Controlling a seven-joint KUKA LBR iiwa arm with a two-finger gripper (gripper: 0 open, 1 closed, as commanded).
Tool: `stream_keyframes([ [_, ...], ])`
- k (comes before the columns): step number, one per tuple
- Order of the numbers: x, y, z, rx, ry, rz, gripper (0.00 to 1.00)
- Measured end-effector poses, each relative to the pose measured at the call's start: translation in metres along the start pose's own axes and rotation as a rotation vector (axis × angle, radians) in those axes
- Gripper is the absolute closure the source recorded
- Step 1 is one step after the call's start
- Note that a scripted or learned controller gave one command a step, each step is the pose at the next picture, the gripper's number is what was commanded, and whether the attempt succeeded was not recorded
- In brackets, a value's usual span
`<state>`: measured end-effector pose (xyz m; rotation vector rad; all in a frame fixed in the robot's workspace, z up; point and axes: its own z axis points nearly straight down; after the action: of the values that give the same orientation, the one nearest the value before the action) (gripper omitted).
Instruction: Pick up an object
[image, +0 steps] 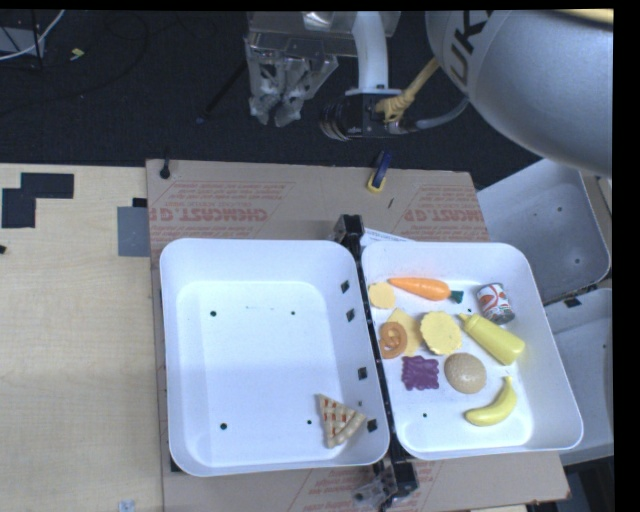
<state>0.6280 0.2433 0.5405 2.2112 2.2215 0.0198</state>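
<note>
Objects for picking, all well below and apart from the pincer (288, 88): carrot (420, 288), small can (492, 301), yellow bottle (493, 338), banana (493, 406), purple piece (420, 373), round brown piece (465, 373), pale slices (440, 331) clustered in the right bin (555, 400). Probably dumped loose as a supply pile, hence the crowding and touching. Lone waffle-like wedge (338, 419) low in the left bin (190, 350), nearer beneath the pincer yet far off. Pincer raised high beyond the counter (70, 330), holding nothing; open or closed, cannot tell. Grey arm (540, 70) looming large at upper right, wrist hung downward, seemingly parked before any descent.
</note>
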Motion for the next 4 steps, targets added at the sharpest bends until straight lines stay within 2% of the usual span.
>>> stream_keyframes([
  [1, -0.041, 0.011, 0.223, 0.032, -0.011, 0.007, 1.00],
  [2, -0.038, 0.015, 0.119, 0.008, -0.002, 0.004, 1.00],
  [3, -0.013, 0.015, -0.004, 0.004, 0.000, 0.001, 1.00],
  [4, 0.000, -0.125, 0.100, 0.032, -0.009, -0.003, 1.00],
])
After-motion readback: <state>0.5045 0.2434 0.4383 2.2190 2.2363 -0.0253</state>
